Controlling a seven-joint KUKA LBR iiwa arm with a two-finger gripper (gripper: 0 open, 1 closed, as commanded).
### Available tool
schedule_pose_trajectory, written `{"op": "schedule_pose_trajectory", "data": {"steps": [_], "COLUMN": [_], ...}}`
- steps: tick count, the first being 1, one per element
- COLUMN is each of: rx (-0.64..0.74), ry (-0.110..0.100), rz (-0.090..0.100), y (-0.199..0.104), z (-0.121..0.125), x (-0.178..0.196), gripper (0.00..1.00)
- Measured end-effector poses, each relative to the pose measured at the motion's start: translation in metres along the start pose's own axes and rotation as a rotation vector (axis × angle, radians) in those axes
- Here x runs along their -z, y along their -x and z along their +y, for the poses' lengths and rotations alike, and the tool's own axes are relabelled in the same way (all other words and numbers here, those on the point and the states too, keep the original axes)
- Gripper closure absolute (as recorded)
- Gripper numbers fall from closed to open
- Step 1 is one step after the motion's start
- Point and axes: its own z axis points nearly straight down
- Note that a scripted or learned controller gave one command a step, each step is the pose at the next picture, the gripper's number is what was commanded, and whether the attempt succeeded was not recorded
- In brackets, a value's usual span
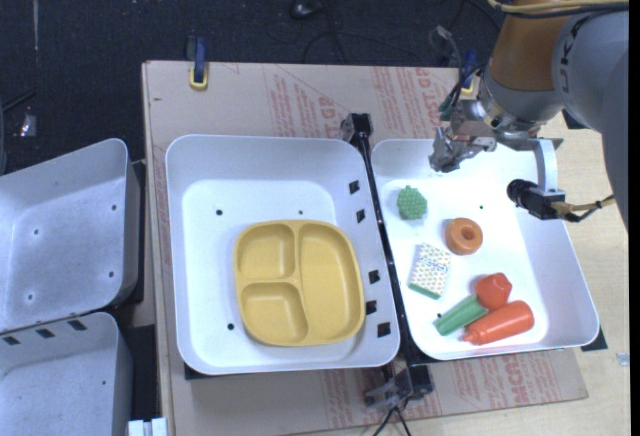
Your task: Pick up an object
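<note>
My gripper [447,156] hangs over the back edge of the right bin [560,254], with nothing seen between its fingers. Below it, to the left, lies a small green knobbly object [411,202]. An orange ring-shaped piece [463,236] sits near the bin's middle. In front of that lies a white patterned block with a green edge [430,271]. At the front sit a red pepper-like piece [493,289], a green stick-shaped piece [459,315] and an orange carrot [499,323], close together.
The left bin [200,224] holds a yellow divided plate [298,281]. A black divider [375,224] runs between the bins. A blue and yellow clamp [199,64] grips the board's back left edge. White bin lids [60,224] lie at the far left.
</note>
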Motion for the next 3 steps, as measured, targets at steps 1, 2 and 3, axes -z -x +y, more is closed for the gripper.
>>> {"op": "schedule_pose_trajectory", "data": {"steps": [1, 2, 3], "rx": [0.000, 0.000, 0.005], "ry": [-0.001, -0.002, -0.009], "rz": [0.000, 0.000, 0.003], "y": [-0.001, -0.001, -0.058], "z": [-0.001, 0.000, -0.020], "x": [0.044, 0.079, 0.065], "gripper": [1.00, 1.00, 1.00]}}
